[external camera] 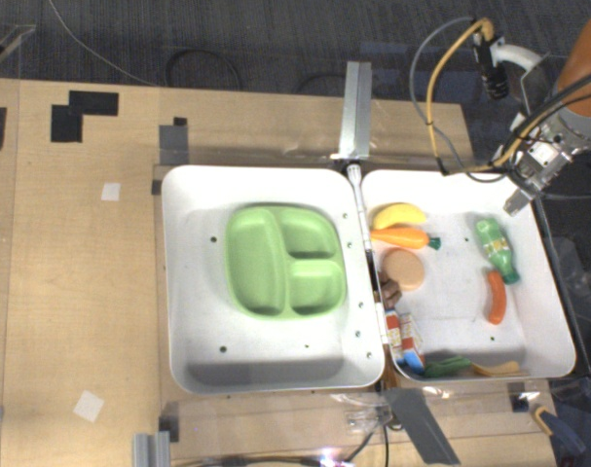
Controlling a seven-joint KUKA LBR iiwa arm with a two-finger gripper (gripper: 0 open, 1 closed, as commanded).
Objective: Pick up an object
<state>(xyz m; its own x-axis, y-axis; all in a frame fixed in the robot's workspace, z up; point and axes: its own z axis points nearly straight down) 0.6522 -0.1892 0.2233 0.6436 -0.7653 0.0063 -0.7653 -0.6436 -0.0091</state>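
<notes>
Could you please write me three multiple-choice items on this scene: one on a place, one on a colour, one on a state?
1. Where does the green divided tray lie?
A. left bin
B. right bin
C. on the floor

2. What colour is the bottle near the right bin's far right side?
A. blue
B. green
C. white

3. How does the tool stand to the objects?
A. gripping the banana
B. pressed on the tray
C. at the right bin's far corner, touching none

Answers: 1 A, the tray fills the left bin. 2 B, its body is green. 3 C, it hangs apart from the banana and bottle.
</notes>
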